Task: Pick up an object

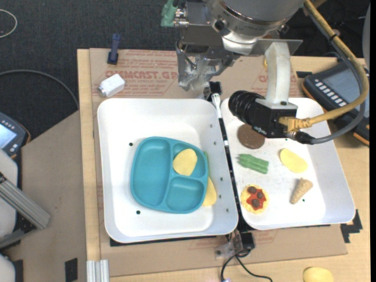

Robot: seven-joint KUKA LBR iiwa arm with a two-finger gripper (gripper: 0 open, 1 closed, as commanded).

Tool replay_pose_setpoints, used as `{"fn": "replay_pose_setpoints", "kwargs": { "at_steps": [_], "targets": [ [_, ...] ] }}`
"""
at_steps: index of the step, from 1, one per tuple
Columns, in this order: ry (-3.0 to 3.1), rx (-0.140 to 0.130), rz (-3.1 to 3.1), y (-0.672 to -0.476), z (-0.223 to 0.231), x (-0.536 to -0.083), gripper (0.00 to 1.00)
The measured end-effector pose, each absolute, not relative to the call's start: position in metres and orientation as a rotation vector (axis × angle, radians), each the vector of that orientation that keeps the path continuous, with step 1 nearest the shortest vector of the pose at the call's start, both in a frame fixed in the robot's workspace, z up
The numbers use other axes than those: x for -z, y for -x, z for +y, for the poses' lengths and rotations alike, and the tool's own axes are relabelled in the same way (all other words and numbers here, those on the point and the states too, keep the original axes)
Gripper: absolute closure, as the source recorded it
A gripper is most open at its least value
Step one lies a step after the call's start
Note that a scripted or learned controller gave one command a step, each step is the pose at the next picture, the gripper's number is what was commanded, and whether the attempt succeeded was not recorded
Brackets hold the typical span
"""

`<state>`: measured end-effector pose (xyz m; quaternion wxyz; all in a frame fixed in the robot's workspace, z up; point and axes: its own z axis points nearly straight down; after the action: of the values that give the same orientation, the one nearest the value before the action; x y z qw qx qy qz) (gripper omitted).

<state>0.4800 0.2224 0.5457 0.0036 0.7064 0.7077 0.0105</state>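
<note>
- Hand point(195, 82) hovering over the back rim of the left bin point(117, 134), nothing visibly held; can't tell how far open.
- Closest pick: yellow slice point(186, 161) lying in the teal plate point(154, 175), toward the camera from the hand.
- Probably light, stiff toy plastic, flat and slick, so best pinched across the narrow width.
- Plate ridges crowding it close; second yellow piece point(210, 192) wedged at the plate's edge, farther from the hand.
- Across the divider point(223, 140) from the hand, in the right bin point(329, 181): brown disc point(251, 138), green pod point(254, 163), cone point(301, 190), mini pizza point(255, 198), all well apart.
</note>
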Motion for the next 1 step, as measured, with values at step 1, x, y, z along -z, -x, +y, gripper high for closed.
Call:
{"fn": "replay_pose_setpoints", "kwargs": {
  "at_steps": [1],
  "targets": [
    [-2.233,0.016,2.213,-0.5457,0.1573,-0.4511,1.00]
  ]
}}
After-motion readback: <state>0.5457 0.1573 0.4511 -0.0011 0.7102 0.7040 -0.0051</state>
